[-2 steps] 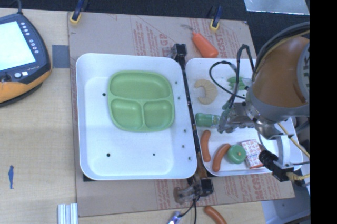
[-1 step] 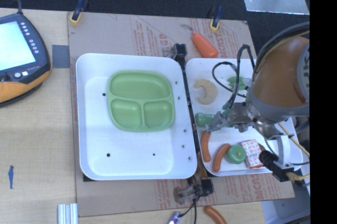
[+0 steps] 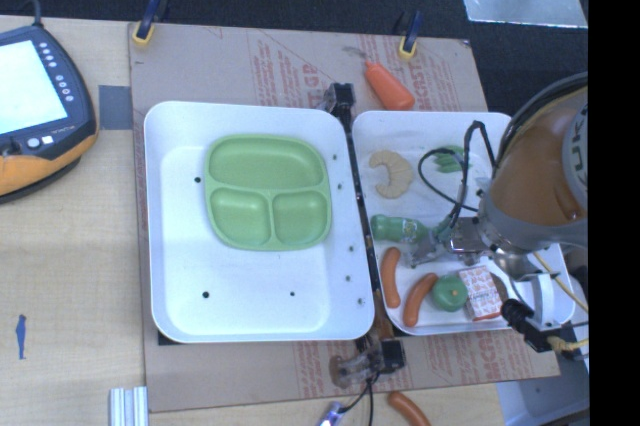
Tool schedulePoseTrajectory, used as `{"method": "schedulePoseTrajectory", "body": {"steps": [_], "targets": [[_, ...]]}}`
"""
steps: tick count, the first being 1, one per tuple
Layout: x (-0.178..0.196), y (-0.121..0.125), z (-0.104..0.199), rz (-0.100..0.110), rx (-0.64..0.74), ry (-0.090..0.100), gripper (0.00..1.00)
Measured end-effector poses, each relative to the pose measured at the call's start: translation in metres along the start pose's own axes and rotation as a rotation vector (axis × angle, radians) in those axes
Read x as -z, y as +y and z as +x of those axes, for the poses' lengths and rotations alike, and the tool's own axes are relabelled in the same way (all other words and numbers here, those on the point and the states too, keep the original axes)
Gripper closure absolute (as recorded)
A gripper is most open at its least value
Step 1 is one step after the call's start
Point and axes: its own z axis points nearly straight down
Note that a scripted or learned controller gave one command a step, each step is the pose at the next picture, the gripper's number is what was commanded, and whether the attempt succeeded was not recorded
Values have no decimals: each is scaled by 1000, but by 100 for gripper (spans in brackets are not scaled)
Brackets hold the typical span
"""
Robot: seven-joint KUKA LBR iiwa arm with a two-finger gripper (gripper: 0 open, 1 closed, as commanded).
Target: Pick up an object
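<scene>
On the left we see the left bin point(image 3: 170, 214) holding a green divided plate point(image 3: 268, 190). In the right bin point(image 3: 400, 129) a hot dog point(image 3: 390, 276) lies with its long axis running near to far, and beside it a second sausage point(image 3: 419, 299) tilts, its upper end pointing right. The gripper point(image 3: 440, 249) hangs just above them; we cannot tell how it stands.

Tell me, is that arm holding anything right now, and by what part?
Cannot be told: the tool sits low in the right bin beside the green bottle.
</scene>
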Motion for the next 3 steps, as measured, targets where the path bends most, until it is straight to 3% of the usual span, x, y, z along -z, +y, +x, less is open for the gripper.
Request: {"method": "schedulePoseTrajectory", "body": {"steps": [1, 2, 3], "targets": [[52, -17, -81, -4, -3, 0, 0], [20, 62, -77, -3, 0, 2, 0], [21, 138, -67, -3, 0, 1, 0]]}}
